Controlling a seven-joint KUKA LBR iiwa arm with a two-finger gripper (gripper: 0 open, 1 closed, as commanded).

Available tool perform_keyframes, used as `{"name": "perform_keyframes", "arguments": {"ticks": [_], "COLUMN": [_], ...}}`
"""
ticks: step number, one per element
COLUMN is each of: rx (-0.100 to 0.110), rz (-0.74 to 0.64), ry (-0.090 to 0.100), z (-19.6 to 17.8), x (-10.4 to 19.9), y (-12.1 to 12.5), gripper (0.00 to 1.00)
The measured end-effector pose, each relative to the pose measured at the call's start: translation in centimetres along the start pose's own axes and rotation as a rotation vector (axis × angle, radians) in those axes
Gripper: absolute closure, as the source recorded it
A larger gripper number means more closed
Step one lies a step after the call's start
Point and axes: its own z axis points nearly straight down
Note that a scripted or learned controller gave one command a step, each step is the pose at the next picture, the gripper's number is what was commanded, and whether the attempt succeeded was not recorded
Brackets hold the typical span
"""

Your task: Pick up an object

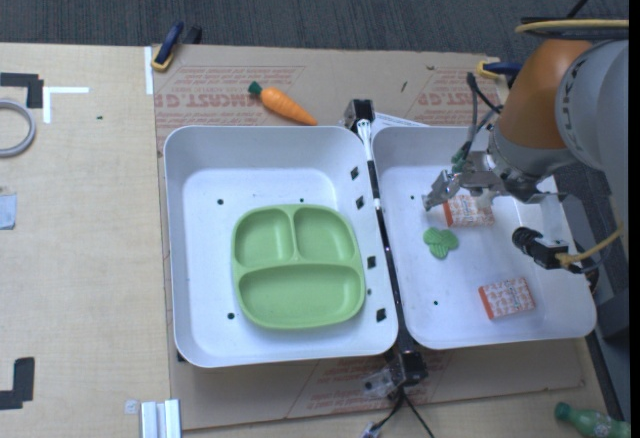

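End effector [447,188] is low in the right bin [420,311], at the left edge of a small white-and-orange box [470,212]. Can't tell its finger state, and nothing is visibly between them. Green leafy piece [440,242] lies just near of it; an orange box [507,298] sits nearer, right. Left bin [190,256] holds a green divided plate [297,265]. Toy carrot [285,104] rests on the worktop [80,256] beyond.

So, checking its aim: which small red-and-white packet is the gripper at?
The upper red-and-white packet, right beside the gripper; the other packet lies nearer the front rim.
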Motion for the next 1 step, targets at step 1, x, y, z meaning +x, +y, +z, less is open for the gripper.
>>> {"name": "perform_keyframes", "arguments": {"ticks": [1], "rx": [-0.002], "rz": [0.001], "ry": [-0.003], "z": [-1.05], "x": [-0.18], "y": [0.08], "gripper": [1.00]}}
